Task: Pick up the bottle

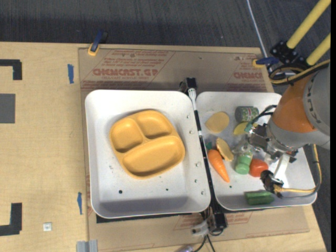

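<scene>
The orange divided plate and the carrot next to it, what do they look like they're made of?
The divided plate looks like moulded plastic: uniform yellow-orange colour, rounded compartment walls and a soft satin sheen. The carrot seems to be a plastic toy, judging by its smooth, evenly orange surface with a slight gloss, though rubber can't be ruled out from this view.
</scene>
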`<state>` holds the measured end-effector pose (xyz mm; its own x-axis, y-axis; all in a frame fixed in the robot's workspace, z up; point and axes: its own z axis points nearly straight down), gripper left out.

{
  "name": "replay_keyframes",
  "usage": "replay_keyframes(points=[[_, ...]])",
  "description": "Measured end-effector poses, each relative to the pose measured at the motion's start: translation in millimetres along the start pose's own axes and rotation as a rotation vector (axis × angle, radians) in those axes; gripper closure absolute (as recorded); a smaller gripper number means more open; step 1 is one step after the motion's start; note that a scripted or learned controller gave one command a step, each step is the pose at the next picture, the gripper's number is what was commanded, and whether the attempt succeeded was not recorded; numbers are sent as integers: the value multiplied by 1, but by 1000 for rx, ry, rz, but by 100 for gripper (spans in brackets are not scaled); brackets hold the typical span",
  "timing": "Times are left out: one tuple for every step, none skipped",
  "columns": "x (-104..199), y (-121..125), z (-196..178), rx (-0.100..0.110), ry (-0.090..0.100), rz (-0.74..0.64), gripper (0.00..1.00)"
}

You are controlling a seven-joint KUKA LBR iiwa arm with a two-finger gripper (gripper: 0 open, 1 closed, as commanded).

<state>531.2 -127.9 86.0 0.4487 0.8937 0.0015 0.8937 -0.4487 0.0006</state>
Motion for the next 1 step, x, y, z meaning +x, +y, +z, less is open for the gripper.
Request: replay_keyframes(points=[[-1, 1, -11, -4, -1, 2, 100]])
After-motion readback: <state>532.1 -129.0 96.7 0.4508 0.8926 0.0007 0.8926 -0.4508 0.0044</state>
